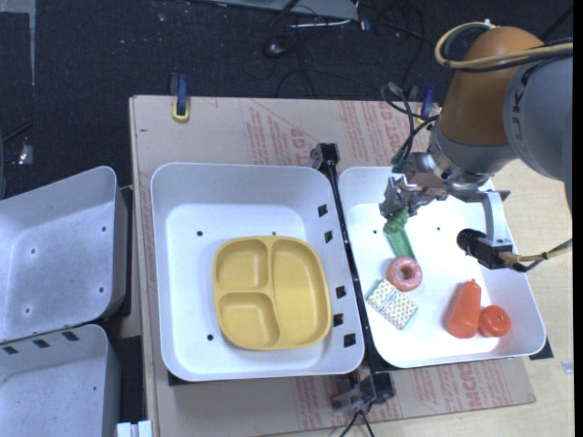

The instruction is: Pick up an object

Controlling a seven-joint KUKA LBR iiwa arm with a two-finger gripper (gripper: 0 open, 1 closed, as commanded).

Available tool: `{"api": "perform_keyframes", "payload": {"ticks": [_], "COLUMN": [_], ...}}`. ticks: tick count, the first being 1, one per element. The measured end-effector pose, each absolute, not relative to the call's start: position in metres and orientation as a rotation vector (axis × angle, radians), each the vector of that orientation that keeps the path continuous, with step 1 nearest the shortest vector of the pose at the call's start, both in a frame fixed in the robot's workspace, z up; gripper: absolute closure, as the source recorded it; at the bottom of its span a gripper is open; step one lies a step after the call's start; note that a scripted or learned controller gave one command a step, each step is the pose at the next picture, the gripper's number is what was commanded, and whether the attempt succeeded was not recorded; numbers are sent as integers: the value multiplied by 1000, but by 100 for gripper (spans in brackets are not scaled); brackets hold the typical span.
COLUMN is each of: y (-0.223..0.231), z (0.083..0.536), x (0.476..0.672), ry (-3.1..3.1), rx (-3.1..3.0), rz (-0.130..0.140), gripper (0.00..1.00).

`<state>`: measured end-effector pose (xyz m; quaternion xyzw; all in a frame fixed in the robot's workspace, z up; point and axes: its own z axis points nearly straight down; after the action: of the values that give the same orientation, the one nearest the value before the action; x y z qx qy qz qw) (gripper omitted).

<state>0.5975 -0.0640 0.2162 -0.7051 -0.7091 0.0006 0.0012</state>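
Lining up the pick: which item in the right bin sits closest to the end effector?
The green stick-shaped piece, directly beneath the end effector; the pink donut, patterned packet and orange bottle lie farther off.

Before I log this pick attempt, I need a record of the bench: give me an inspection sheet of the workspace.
Surface: cardboard-topped bench bearing two white bins.
Job's things: in the right bin, green piece, pink donut, patterned packet, orange bottle, red ball.
Clutter: yellow divided plate in the left bin.
Grippers: end effector over the green piece's upper end; grasp not confirmed.
Cables: yellow hose over the arm; wires on the dark floor.
Surroundings: spare white trays at left.
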Motion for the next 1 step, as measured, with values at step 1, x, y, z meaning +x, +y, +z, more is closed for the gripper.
{"api": "perform_keyframes", "payload": {"ticks": [1], "y": [-22], "z": [214], "x": [585], "ry": [-2225], "rx": [-2214], "rz": [2], "gripper": [100]}}
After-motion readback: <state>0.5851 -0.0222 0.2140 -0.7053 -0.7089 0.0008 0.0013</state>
